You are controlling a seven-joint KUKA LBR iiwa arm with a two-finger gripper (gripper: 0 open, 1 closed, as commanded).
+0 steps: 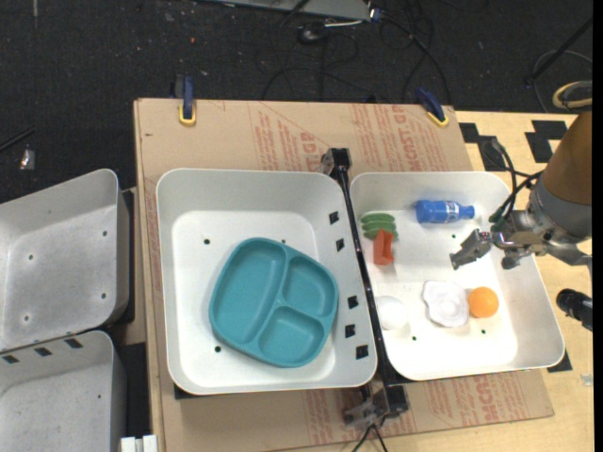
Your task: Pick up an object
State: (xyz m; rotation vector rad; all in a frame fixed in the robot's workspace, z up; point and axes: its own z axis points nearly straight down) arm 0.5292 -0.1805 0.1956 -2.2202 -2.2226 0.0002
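The right bin (528,347) holds several small objects. A blue bottle (443,212) lies on its side near the far wall. A green piece (379,222) and a red piece (382,248) sit by the left wall. A crumpled white object (445,303) rests beside an orange ball (482,302), and a small white round object (389,314) lies near the front left. My gripper (490,252) hangs over the bin's right half, above the ball and just right of the bottle. Its dark fingers (467,251) are spread, with nothing between them.
The left bin (179,252) carries a teal divided plate (273,301). A black divider (356,252) runs between the bins. Both stand on a cardboard sheet (254,130) held by clamps. Two white lids (57,252) lie off to the left.
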